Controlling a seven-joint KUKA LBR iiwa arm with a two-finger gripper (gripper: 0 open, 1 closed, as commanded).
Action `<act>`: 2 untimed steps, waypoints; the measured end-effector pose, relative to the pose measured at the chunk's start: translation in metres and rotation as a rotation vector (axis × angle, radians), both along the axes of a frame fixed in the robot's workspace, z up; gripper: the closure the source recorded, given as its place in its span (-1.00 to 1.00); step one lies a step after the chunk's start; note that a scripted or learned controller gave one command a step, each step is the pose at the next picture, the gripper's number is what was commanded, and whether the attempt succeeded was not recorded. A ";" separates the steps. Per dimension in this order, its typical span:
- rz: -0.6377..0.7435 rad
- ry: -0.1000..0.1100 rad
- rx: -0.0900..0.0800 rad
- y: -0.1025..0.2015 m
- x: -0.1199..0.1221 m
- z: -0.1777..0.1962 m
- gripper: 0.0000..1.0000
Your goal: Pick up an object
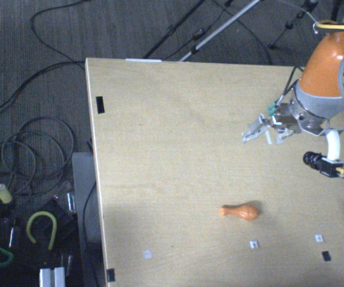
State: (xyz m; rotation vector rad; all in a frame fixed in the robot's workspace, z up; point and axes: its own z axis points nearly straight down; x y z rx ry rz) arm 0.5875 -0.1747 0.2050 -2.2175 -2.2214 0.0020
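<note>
A small orange pear-shaped object point(241, 211) lies on its side on the pale wooden bench top point(177, 160), toward the front right. My gripper point(256, 133) hangs over the bench at the right, well behind the orange object and slightly to its right. Its light metal fingers point(250, 134) point left and stand open with nothing between them. The grey arm with its orange band point(327, 64) comes in from the right edge.
A black tag point(100, 104) sits near the bench's left edge, and small white and black markers point(253, 244) dot the front. Cables point(34, 154) and tools lie on the floor to the left. Tripod legs point(231, 17) stand behind the bench.
</note>
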 end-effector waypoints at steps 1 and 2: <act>0.117 -0.001 -0.004 -0.032 0.035 -0.037 -1.00; 0.266 -0.002 -0.003 -0.049 0.064 -0.121 -1.00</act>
